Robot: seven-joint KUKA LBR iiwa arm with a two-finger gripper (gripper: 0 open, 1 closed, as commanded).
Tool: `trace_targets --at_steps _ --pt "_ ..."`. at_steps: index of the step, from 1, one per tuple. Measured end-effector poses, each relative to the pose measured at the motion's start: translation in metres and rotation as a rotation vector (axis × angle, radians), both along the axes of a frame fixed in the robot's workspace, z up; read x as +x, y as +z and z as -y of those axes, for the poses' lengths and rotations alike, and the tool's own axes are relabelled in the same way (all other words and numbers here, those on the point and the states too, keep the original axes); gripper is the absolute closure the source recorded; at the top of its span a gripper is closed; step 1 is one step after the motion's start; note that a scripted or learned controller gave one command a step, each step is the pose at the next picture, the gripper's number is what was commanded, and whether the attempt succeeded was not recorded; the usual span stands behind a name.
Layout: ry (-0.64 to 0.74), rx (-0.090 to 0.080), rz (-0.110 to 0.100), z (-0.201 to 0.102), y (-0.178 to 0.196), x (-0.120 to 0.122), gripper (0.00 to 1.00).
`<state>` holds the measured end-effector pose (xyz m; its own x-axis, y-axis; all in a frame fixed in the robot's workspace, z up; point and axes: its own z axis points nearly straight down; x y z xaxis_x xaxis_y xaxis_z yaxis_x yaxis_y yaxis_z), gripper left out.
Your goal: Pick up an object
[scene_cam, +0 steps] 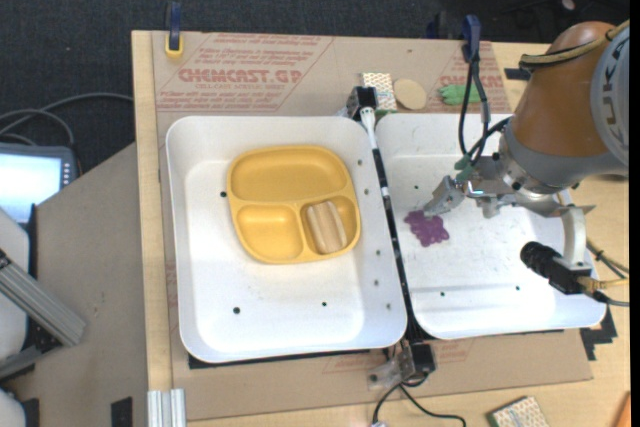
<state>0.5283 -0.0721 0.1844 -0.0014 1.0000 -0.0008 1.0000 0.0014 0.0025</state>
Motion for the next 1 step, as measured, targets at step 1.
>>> trace_targets --at_steps 1 --pt "-0.01 -0.001 -0.009 0.0674 -0.0285 -0.0473 0.0"
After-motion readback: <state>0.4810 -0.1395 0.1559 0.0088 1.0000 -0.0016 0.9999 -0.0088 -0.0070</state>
